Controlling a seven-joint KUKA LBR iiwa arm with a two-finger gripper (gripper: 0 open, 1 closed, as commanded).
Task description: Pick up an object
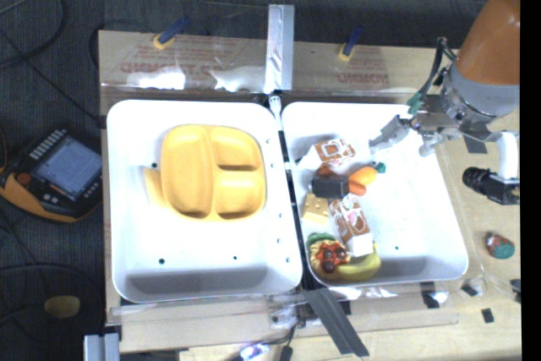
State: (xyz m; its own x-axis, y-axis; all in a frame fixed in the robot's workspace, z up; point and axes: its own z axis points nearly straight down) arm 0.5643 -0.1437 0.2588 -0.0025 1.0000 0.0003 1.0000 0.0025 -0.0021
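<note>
Two shallow white bins side by side on a tan desk (478, 216). Left bin (127, 207) carrying a yellow divided tray (211, 169), turned upside down or upright, hard to tell, lying near the middle. Right bin (423, 216) holding a cluster of small items along its left half: a brown-and-white patterned box (334, 151) at the top, a black cylinder (329, 185) just below it, touching an orange rounded piece (363, 177) with a small teal tip to its right. Below these, a pale yellow wedge (314, 209), then a long patterned packet (352, 222) slanting down toward the front. At the front left corner, a red-and-green toy cluster (330, 253) beside a yellow banana-like piece (363, 268).

Grey arm with orange band (499, 34) reaching in from the right, above the upper right corner of the right bin. Tool (390, 135) pointing left over the bin's upper right area, near the orange piece but apart from it. Nothing between its fingers; whether spread or pressed together, cannot tell.

Off the desk at left, a handheld pendant (63, 169) with a screen on dark carpet. Two yellow-and-blue clamps (172, 32) along the back edge.
</note>
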